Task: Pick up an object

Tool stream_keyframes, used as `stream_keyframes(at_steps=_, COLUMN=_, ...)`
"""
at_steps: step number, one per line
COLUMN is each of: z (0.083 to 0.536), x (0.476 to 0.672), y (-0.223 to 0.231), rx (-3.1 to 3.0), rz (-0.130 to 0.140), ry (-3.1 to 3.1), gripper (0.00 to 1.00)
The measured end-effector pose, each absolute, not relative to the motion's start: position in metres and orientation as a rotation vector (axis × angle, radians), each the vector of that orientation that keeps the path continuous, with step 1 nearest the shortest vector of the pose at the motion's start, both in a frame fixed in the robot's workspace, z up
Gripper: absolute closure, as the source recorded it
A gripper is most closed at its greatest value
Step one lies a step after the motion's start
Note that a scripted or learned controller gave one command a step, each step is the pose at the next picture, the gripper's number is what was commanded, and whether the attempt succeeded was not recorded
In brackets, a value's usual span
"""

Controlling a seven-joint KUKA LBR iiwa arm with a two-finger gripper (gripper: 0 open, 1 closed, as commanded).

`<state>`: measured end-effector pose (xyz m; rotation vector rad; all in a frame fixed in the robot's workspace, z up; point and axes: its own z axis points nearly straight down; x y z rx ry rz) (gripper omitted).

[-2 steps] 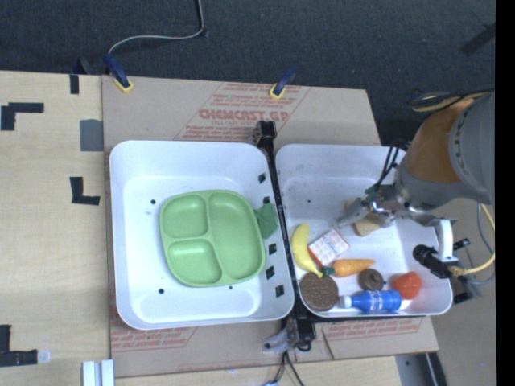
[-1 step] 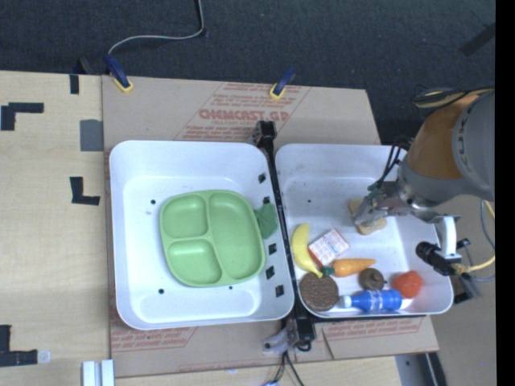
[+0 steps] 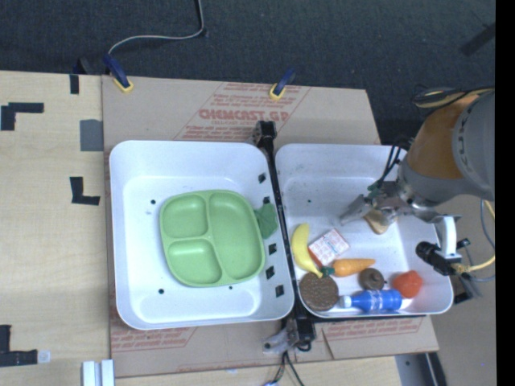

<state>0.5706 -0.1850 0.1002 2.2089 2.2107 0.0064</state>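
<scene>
My gripper (image 3: 364,209) is low over the upper right part of the right bin (image 3: 322,163), reaching in from the right. A small tan object (image 3: 379,223) lies right against its lower right side; I cannot tell whether it is gripped. Further toward the bin's front lie a yellow banana (image 3: 301,246), a white and red box (image 3: 327,246), an orange carrot (image 3: 354,266), a round brown disc (image 3: 319,291), a small brown ball (image 3: 371,278), a red tomato (image 3: 408,282) and a blue bottle (image 3: 374,301).
The left bin (image 3: 133,167) holds a green divided plate (image 3: 212,236). A dark green piece (image 3: 268,219) sits at the divider between the bins. Both bins rest on cardboard (image 3: 233,111) clamped at the back. A black cable (image 3: 193,6) runs behind.
</scene>
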Motion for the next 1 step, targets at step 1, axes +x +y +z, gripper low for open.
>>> stream_keyframes(at_steps=1, z=0.0890, x=0.6156, y=-0.2115, rx=2.214, rz=0.007, ry=2.221, gripper=0.00)
